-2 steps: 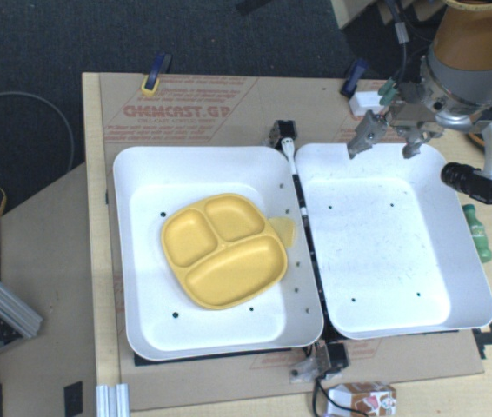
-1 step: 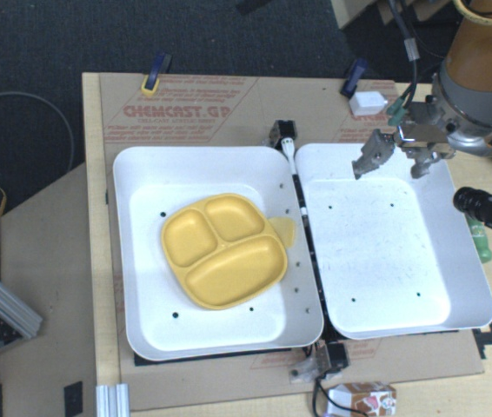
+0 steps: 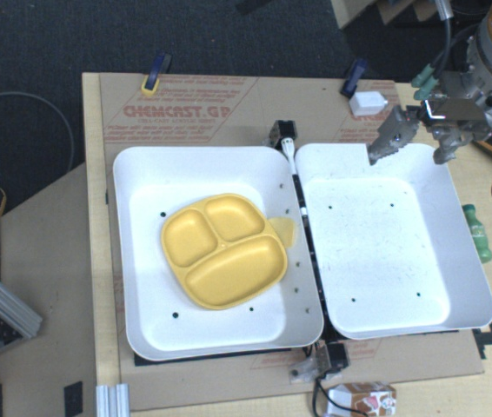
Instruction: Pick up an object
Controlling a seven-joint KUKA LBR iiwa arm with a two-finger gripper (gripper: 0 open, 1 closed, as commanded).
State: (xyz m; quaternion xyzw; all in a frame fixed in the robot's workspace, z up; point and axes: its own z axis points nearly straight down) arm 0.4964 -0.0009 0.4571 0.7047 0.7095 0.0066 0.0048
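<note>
"Where is the yellow plate [image 3: 222, 250]?"

"It lies in the middle of the left bin [image 3: 133, 233], its long side slanting toward the bin's near right corner."

"And the tool [image 3: 417, 142]?"

"It hangs over the far edge of the right bin [image 3: 463, 294], spread wide, holding nothing. The plate is well off to its left."

A yellow three-compartment plate [image 3: 223, 250] lies upside down, flat in the left bin [image 3: 133, 233].
</note>
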